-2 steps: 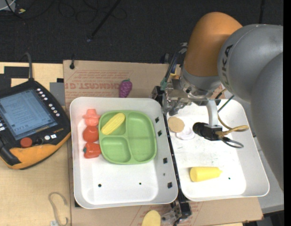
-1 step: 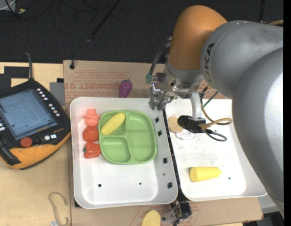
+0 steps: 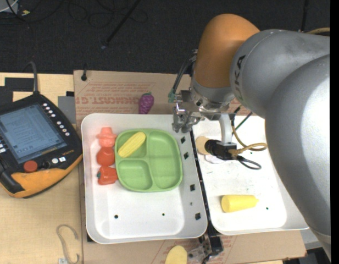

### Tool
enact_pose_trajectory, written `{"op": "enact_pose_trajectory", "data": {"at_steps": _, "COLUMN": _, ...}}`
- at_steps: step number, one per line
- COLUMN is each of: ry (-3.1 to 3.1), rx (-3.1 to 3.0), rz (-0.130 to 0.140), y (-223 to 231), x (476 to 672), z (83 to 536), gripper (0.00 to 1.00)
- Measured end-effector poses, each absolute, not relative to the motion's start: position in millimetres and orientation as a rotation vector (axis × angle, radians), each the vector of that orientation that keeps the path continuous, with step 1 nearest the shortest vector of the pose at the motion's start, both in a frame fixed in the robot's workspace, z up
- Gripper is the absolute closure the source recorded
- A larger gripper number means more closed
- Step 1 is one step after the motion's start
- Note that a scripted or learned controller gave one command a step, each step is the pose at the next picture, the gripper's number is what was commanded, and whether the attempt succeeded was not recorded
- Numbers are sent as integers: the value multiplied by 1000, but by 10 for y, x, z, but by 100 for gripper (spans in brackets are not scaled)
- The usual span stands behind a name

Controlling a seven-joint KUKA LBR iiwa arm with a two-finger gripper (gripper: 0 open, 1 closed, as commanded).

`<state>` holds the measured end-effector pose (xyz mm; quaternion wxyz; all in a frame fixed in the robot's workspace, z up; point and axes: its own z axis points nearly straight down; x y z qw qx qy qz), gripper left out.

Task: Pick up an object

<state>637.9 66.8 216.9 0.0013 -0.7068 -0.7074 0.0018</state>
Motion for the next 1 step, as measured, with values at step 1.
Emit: {"op": "enact_pose_trajectory", "data": {"at_steps": 1, "ry": -2227, "rx": -2215, "rz": 0, "y": 671, "x": 6426, "z": 2377, "gripper": 100}}
